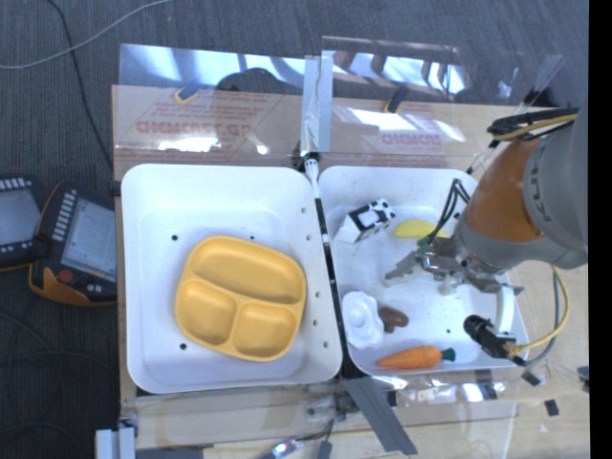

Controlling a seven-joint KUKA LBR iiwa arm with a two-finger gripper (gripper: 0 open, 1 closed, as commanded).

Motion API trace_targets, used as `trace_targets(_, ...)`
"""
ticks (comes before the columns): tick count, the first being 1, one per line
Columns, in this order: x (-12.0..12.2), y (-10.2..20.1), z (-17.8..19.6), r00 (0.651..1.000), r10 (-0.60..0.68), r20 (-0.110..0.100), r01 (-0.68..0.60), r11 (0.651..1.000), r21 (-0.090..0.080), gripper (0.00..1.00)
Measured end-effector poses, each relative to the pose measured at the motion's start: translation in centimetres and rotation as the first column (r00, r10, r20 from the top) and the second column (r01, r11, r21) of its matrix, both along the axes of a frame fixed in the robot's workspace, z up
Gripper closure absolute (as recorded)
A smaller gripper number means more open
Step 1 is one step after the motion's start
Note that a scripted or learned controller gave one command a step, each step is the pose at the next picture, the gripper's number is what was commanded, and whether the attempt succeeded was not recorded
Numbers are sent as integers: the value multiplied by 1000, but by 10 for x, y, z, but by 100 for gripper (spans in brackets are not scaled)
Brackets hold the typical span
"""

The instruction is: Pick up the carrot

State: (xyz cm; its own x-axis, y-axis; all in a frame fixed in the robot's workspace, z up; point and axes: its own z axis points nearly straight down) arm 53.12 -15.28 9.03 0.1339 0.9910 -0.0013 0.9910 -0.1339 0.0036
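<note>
The carrot [413, 357], orange with a green tip at its right end, lies flat along the front wall of the right bin [421, 194]. My gripper [419, 277] hovers over the middle of that bin, above and behind the carrot and well apart from it. It is open, one metal finger [398, 272] pointing left, and nothing is between the fingers. The grey arm with its orange band [502, 194] comes in from the right.
A brown lump [392, 318] and a white object [360, 316] lie just behind the carrot's left end. A yellow piece [418, 228] and a black-and-white toy [371, 216] sit at the bin's back. The left bin [153, 208] holds a yellow divided plate [241, 296].
</note>
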Motion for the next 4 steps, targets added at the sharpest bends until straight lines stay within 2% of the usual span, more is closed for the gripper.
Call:
trace_targets(1, -41, 53, 0, 1000, 25, 14, -25, 1000, -5, 0)
trace_targets(2, -26, 36, -1, 978, 207, 5, -207, 978, 5, 0)
trace_targets(3, -36, 86, 172, 989, 151, -9, -151, 989, -1, 0)
trace_targets(4, -48, 77, 90, 999, 44, -14, -44, 999, 2, 0)
